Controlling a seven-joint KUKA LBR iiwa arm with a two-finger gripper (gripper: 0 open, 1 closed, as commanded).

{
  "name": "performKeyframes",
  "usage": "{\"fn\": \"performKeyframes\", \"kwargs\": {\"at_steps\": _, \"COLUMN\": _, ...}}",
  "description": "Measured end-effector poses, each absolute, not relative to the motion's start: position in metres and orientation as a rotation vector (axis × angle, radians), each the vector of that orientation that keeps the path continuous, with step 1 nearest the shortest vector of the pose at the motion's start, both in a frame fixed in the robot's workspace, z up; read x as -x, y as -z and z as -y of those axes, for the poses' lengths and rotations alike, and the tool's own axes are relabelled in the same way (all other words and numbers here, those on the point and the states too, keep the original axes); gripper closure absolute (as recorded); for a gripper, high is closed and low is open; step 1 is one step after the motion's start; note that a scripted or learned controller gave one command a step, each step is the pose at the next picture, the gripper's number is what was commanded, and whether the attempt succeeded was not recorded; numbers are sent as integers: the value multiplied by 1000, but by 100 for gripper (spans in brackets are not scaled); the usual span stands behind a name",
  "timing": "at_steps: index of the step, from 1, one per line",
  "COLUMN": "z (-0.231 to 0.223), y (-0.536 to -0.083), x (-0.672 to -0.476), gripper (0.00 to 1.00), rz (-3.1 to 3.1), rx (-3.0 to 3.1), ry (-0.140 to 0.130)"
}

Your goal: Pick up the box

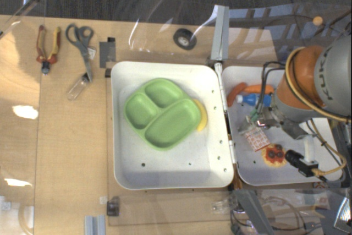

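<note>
**Gripper over the right bin, box just on its near side**

The grey arm (330,77) reaches in from the view's right, its orange band (302,71) above the wrist. The gripper (263,120) sits low over the right bin (247,168). Its tip is small and cluttered in this view, so I cannot tell whether it is open or closed, and nothing can be seen held in it.

The box (256,139), a small flat pack with a red-and-white pattern, lies on the bin floor directly on the near side of the gripper, a touch toward the view's left. It is skewed to the bin walls, with one corner pointing up at the gripper. That corner is very close to the gripper, but the view does not show whether the two touch.

A round orange-and-red toy (274,156) lies farther to the near side of the gripper and slightly toward the view's right, just beside the box. On the far side of the gripper is a blue object (254,100), and past that an orange object (237,91) near the bin's far left corner.

Well away from the gripper, toward the view's left, is the left bin (165,170). It holds a green divided plate (163,113) with a yellow object (202,117) showing from under the edge that faces the gripper.
</note>
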State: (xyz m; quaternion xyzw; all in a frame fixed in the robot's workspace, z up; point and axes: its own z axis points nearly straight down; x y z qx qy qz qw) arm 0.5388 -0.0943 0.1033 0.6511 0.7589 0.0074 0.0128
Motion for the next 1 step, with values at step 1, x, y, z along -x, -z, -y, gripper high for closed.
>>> {"fn": "performKeyframes", "kwargs": {"at_steps": 1, "z": 18, "y": -200, "x": -551, "gripper": 100, "rz": -2340, "rx": -2088, "ry": -9}}
